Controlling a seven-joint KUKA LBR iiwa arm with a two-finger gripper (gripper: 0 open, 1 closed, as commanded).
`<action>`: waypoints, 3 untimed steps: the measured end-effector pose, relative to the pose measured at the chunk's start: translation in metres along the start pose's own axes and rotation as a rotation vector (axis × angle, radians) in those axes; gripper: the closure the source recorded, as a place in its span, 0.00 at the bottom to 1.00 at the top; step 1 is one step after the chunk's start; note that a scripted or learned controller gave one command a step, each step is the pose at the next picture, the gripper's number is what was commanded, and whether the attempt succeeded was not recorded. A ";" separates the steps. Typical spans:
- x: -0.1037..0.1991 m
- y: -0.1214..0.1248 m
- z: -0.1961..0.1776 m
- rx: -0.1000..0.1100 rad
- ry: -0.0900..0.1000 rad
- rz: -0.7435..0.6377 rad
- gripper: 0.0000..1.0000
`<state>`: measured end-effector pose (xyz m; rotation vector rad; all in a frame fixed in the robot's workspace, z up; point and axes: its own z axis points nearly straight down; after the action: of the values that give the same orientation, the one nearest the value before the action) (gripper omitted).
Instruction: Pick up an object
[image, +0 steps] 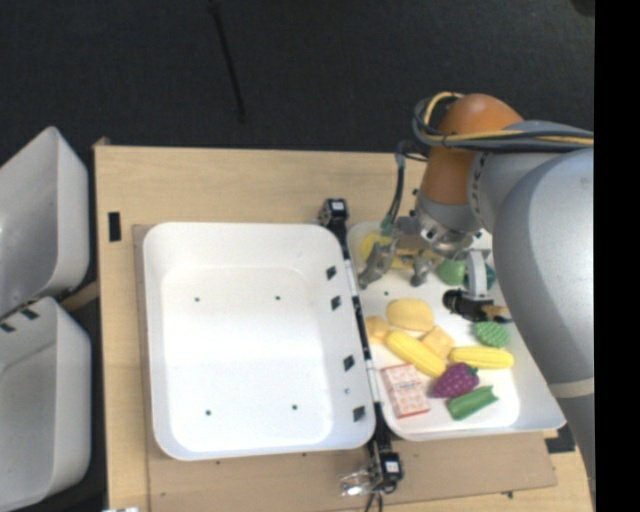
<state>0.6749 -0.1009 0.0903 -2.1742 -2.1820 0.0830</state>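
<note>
Two white bins: the left bin (245, 340) is bare; the right bin (520, 405) holds plastic food, including purple grapes (454, 380). The gripper (398, 262) hangs spread, grasping nothing.

Glossy plastic bins (240, 250); wooden bench (250, 185)

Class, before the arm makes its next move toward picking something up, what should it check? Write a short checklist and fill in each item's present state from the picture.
1. Gripper is over the right bin, at its far end: ok.
2. Objects are available to pick: yellow corn, purple grapes, green pepper, red-and-white card: ok.
3. Something is held between the fingers: cannot tell.
4. The near objects lie packed together, touching; a clean single grasp: not ok.
5. Left bin is a free drop spot: ok.
</note>
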 end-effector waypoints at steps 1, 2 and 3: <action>0.009 0.011 -0.024 -0.073 -0.011 0.007 0.00; -0.006 0.012 -0.008 -0.070 -0.007 0.006 0.00; -0.006 0.012 -0.016 -0.071 -0.007 0.004 1.00</action>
<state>0.6879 -0.1072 0.1050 -2.2182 -2.2175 0.0144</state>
